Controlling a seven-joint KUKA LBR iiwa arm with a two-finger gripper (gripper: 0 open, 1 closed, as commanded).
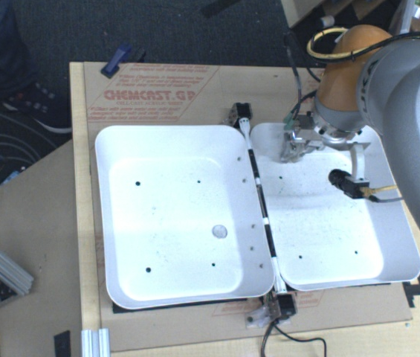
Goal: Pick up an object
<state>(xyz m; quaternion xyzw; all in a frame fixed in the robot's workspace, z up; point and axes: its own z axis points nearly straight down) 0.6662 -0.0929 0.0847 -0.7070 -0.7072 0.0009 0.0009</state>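
Small round grey disc (pixel 219 232) in the left white bin (pixel 120 143) toward the worktop's near edge, well apart from the end effector (pixel 296 146) low over the right white bin's (pixel 395 262) far corner, finger state impossible to tell.

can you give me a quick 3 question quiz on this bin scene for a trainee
1. True or false: the small grey disc lies in the left bin.
2. Over which bin is the end effector? A) left B) right
3. Fill in: the end effector is near the bin's ____ corner (far-left or near-right).

Key: 1 true; 2 B, the right bin; 3 far-left.
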